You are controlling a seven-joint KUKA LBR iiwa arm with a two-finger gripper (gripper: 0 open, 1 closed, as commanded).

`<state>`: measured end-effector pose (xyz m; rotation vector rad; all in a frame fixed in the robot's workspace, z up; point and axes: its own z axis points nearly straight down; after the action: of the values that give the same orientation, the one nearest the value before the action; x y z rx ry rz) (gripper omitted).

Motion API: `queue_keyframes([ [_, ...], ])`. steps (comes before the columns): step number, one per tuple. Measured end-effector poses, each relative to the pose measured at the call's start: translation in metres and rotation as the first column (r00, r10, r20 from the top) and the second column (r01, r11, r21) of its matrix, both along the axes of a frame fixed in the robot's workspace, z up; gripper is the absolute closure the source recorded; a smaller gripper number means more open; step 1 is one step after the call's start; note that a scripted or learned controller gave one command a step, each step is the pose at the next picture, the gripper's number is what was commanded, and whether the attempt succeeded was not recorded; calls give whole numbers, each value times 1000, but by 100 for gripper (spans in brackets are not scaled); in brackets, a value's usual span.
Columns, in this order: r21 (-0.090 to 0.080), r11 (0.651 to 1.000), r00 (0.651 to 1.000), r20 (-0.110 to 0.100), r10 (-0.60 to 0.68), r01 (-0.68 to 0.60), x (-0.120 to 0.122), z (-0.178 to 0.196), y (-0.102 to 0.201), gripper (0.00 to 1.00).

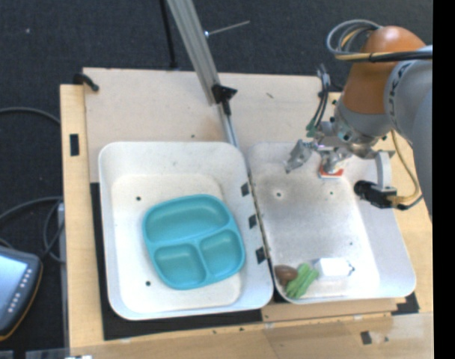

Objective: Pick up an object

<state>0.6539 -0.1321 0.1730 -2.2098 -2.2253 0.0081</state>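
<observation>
— What's on the desk (160,103) from where you stand?

— Two white bins side by side, nearly touching along their inner edges. The left bin (123,163) holds a teal tray (192,239) with three compartments, lying a little right of the bin's middle, with bare floor all round it and most along the left and top walls.

— And the right bin (377,253)?

— Mostly open floor. The only things in it are bunched against the near edge: a brown lump (286,274) in the near left corner, a green piece (305,279) leaning just beside it, touching or close to it, and a small white block (334,267) just to the right of the green piece. The middle and far part of that bin are bare.

— Where is the arm (381,73)?

— It comes in from the right, over the far right corner of the right bin. The end effector (317,155) hangs near the far wall, well apart from the three things at the near edge. Its fingers look splayed apart, with nothing between them.

— Anything crowding it?

— A grey metal rail (197,51) runs slantwise from the top down to the gap between the bins, left of the end effector.
</observation>
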Motion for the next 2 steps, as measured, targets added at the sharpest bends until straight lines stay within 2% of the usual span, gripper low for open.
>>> queue_keyframes([
  [1,-1,1000,1000,9,-9,9,-30,39,1,0],
  [2,-1,1000,1000,9,-9,9,-54,64,-3,0],
])
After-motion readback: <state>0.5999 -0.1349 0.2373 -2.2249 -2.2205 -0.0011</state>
